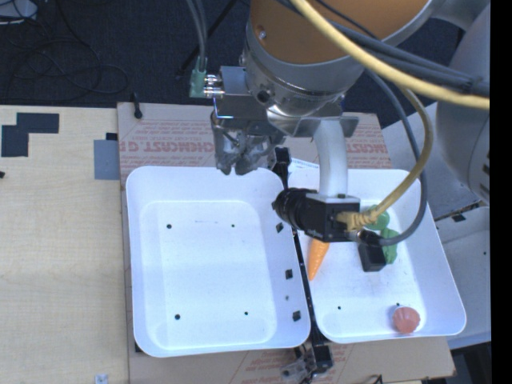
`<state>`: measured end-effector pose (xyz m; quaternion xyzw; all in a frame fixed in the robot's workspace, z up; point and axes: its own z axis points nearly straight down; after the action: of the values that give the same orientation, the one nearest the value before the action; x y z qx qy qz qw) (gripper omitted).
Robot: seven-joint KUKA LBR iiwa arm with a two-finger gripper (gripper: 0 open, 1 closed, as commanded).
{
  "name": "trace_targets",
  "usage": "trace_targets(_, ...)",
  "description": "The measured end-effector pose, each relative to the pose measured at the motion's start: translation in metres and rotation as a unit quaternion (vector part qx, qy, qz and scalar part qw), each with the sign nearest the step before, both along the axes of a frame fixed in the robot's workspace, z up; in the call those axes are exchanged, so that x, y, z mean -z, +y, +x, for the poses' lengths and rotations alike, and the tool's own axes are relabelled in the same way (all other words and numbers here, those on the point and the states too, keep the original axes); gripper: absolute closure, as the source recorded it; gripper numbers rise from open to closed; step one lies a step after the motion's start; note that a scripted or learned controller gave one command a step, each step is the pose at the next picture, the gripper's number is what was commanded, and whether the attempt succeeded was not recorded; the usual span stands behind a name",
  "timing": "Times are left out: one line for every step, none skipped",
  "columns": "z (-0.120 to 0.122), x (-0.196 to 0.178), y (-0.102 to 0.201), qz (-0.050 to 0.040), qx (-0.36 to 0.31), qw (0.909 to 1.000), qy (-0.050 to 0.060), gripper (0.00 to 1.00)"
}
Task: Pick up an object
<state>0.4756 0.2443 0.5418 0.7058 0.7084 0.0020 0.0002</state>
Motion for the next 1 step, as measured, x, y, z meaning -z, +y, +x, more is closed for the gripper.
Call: trace_targets(-0.0003,0.0048,0.0001,-0.0026,-0.001,1.0,0.004,0.0)
